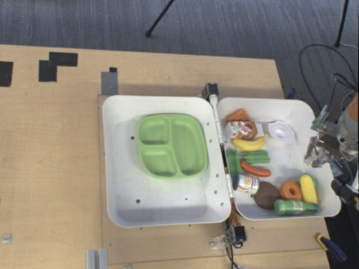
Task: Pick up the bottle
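One fixed camera above the bench | looks down at a slant | two white bins [112,150] mid-frame, moderately near | carpeted floor [224,15] along the top edge

A green divided plate [171,145] lies in the left bin [120,167]; banana [249,144], corn [308,188] and doughnut [290,190] share the right bin [297,114]

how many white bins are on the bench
2. The left bin holds a green divided plate; the right bin holds the toy food and the green bottle.
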Robot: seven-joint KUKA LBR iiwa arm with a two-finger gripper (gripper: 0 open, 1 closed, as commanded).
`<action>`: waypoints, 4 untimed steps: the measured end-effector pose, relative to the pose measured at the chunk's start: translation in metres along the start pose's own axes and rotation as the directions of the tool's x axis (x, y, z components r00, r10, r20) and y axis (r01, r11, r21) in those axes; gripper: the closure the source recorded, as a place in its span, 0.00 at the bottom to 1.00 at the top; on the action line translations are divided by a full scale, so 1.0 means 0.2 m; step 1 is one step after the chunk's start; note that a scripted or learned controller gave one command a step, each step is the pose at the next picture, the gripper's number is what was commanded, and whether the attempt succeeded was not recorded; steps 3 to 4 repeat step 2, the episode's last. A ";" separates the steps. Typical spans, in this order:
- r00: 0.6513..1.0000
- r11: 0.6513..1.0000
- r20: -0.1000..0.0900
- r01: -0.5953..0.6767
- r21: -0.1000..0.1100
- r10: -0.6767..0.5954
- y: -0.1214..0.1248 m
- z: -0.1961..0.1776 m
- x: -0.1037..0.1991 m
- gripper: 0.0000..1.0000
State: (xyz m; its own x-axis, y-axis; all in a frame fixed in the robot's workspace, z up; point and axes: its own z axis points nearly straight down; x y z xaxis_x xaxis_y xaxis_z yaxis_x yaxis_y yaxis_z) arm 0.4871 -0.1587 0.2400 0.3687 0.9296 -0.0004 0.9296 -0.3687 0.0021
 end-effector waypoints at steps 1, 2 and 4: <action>0.992 0.992 -0.001 -0.128 0.003 0.128 -0.19 0.02 0.48 1.00; 0.995 0.995 -0.001 0.097 0.003 -0.097 -0.40 0.17 1.01 1.00; 0.995 0.995 -0.001 0.097 0.003 -0.097 -0.40 0.17 1.01 1.00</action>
